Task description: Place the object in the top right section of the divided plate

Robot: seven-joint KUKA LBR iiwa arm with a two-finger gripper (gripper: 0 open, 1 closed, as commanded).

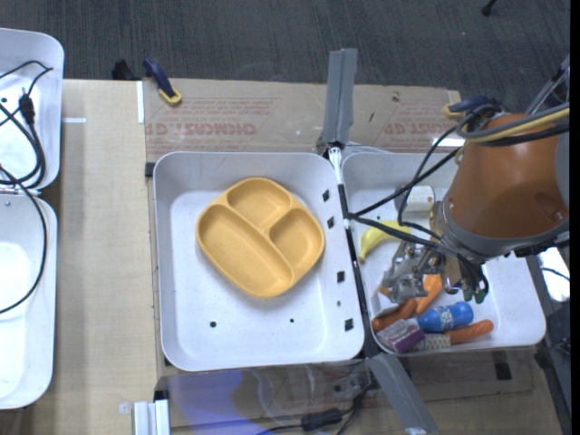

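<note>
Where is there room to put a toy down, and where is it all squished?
The yellow divided plate has all its sections bare, and the left bin has bare white floor around the plate, widest along the near edge. The right bin is crowded: the banana, carrots, blue toy and the pincer crowd together.

The divided plate (261, 235) is located in the left bin (177, 270). The gripper (419, 275) is positioned over items in the right bin (524, 320).
</note>
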